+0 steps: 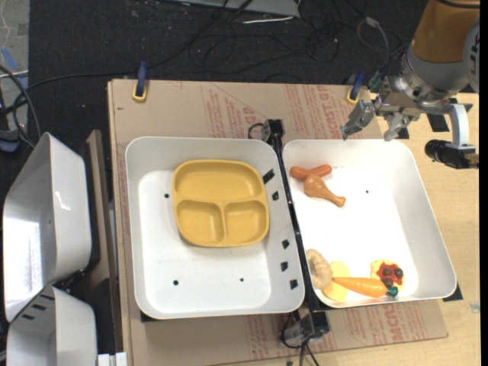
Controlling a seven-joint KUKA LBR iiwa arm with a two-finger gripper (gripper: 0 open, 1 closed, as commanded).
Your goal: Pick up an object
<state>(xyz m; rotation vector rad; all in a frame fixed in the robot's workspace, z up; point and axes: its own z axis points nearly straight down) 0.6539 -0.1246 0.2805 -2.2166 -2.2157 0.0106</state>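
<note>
Robot hand (377,122), fingers spread and holding nothing, hovers above the right bin's (415,204) far edge, poised over toy food (324,189).

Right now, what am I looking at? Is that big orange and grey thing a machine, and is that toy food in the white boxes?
Yes, it's a robot arm reaching in from the right. The camera hangs above the bench, looking down at a slant. At the arm's end is its gripper, two jaws standing apart like pincers, hovering above the far edge of the right bin. It holds nothing. In the left bin lies a yellow divided plate. The right bin has toy food: a sausage touching a chicken drumstick near the top, and a carrot with some other pieces at the bottom. The robot's job is picking one up.
</note>
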